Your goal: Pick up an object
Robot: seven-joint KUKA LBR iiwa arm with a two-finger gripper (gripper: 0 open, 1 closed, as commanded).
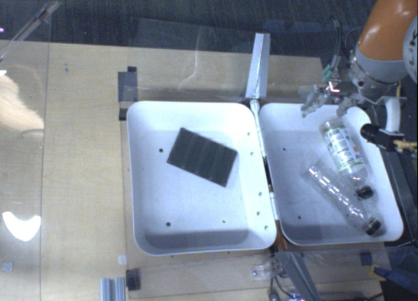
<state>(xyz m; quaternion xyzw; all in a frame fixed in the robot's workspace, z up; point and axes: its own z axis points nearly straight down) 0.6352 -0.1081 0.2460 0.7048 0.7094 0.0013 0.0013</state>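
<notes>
Camera view, looking down at a slant on 2 shallow white bins set side by side on a pale wooden bench (pixel 72 182). The right bin (pixel 287 162) serves as landmark. Inside it lie 2 clear plastic bottles. 1 bottle with a printed label (pixel 343 148) lies toward the bin's far right corner, its dark cap (pixel 364 193) pointing toward the near edge. The 2nd bottle, unlabelled (pixel 339 198), lies diagonally from the bin's centre to its near right corner, its dark cap (pixel 373 227) at the corner end. The 2 bottles lie just beside each other, and whether they touch cannot be told.

The gripper (pixel 321 100) hangs over the far rim of the right bin, above and beyond the labelled bottle, apart from both bottles. Nothing shows between its fingers; whether they are spread or closed cannot be told. The grey arm with its orange band (pixel 388 22) rises beyond the bin's far right corner.

The left bin (pixel 147 215) touches the right bin's left wall. A flat dark rectangular pad (pixel 202 156) lies tilted in it. An upright metal bar (pixel 258 64) stands beyond the seam between the 2 bins.
</notes>
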